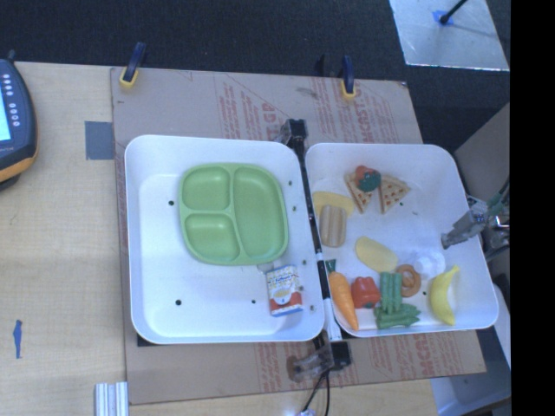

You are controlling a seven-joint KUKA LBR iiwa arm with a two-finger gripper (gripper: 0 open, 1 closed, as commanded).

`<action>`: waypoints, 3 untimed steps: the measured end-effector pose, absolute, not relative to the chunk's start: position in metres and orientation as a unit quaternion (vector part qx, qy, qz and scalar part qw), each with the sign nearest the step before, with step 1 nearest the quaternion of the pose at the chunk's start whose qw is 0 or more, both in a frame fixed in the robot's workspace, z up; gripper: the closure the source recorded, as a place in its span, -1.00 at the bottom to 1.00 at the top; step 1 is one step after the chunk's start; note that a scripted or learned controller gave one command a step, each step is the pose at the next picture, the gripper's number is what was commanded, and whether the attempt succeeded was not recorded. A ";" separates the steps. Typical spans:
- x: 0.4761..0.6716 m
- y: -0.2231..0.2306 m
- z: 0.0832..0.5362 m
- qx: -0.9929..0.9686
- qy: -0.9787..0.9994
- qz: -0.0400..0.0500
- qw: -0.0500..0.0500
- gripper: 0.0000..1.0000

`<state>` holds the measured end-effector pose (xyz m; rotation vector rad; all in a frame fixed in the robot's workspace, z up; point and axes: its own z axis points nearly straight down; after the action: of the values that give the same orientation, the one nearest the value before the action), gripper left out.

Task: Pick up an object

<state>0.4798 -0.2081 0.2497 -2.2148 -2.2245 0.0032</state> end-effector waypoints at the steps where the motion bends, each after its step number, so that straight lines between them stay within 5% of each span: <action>1: 0.477 -0.199 0.122 -0.705 -0.709 0.003 0.007 -1.00; 2: 0.479 -0.202 0.140 -0.705 -0.709 0.002 0.002 1.00; 3: 0.479 -0.202 0.139 -0.705 -0.709 0.002 0.002 -1.00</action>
<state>0.4791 -0.2019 0.1391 -2.2121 -2.2254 0.0053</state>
